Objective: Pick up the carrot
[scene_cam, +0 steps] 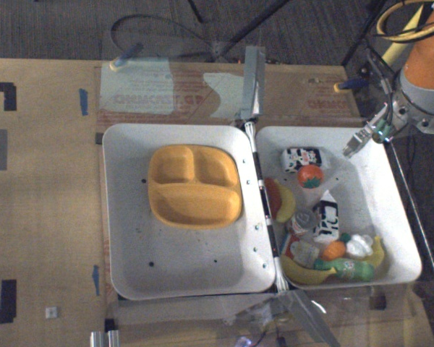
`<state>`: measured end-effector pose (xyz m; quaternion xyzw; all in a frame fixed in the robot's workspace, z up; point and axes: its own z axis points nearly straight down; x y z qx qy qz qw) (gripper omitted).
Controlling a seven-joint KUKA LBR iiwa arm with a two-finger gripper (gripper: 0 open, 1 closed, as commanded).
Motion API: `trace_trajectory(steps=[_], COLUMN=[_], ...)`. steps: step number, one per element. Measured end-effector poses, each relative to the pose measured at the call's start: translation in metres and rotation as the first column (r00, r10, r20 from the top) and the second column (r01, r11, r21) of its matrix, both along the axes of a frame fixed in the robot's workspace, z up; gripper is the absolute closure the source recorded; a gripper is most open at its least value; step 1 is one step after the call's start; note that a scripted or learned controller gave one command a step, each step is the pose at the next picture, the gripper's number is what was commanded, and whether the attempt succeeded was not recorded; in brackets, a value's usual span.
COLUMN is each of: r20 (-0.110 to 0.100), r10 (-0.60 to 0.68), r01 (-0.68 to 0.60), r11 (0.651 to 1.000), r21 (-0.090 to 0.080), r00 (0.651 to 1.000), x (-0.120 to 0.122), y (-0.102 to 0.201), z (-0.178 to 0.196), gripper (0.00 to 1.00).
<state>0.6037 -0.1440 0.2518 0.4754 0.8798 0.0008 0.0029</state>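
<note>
1. we see an orange tray [194,185] in the left bin [123,194], far left of the gripper [354,146].
2. the carrot [333,250] lies in the right bin [398,215], below the gripper, well apart.
3. we cannot tell the gripper's opening; nothing visibly held.

Grey arm with orange band at upper right, tool [354,147] angled down-left, holding nothing

High fixed camera, slanting down over both bins [123,266].
</note>
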Motion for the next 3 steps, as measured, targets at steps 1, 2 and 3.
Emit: trace_trajectory(steps=[1,2,3], r20=[-0.007,0.000,0.001], r10=[-0.214,-0.035,0.289], r01=[0.214,0.035,-0.289], r11=[0.977,0.999,0.957], r21=[0.002,0.000,-0.003], r00=[0.977,0.999,0.957], x=[-0.033,-0.073,-0.111], y=[0.019,0.044,0.021], z=[-0.025,0.047,0.103], gripper=[1.00,1.00,1.00])
